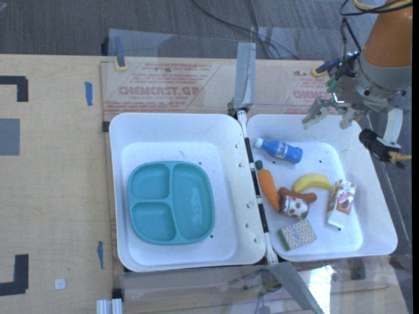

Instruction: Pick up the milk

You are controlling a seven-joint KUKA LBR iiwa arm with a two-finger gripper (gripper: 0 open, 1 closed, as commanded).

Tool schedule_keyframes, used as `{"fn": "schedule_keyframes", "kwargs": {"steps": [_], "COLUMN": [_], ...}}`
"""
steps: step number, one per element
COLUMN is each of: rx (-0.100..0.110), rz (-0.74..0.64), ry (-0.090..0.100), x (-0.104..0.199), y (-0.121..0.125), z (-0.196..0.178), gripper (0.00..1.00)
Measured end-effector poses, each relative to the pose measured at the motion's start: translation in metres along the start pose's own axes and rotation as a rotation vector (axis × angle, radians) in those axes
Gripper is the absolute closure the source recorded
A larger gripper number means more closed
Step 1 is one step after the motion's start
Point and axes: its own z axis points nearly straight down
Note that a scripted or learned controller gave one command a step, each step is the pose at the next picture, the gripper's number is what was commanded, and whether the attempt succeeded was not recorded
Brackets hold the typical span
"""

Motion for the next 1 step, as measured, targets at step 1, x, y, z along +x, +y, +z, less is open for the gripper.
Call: {"fn": "schedule_keyframes", "kwargs": {"steps": [1], "rx": [0.002], "rz": [0.222], "ry": [0.001], "x": [-0.0622], "y": [-0.0431], "z": [0.0685], "gripper": [0.00]}}
